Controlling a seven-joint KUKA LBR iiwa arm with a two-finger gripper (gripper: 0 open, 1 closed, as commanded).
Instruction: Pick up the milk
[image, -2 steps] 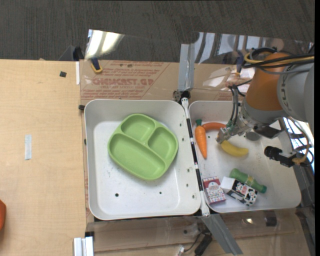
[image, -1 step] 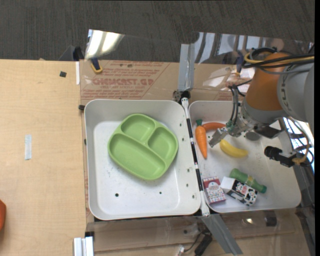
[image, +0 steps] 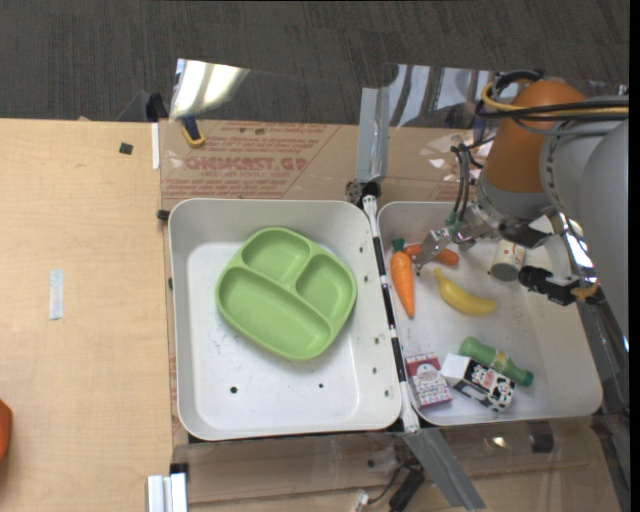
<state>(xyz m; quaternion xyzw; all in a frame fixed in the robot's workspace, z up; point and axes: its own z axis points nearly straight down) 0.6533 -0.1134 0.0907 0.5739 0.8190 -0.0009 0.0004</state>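
Milk carton (image: 487, 383), the cow-patterned one, lies on its side near the front of your right bin (image: 560, 400), just beside a green bottle (image: 497, 359) and close to a small red-and-white box (image: 430, 381). Your gripper (image: 440, 243) sits well apart from it, up at the bin's back left, just above the carrot (image: 402, 281); whether it's wide or narrow, you can't tell. Banana (image: 466, 297) lies between gripper and milk. Left bin (image: 200, 400) holds a green divided plate (image: 287, 292).

plate (image: 287, 292) in left bin (image: 190, 400) | carrot (image: 402, 281), banana (image: 466, 297), milk (image: 489, 383) in right bin (image: 575, 395)
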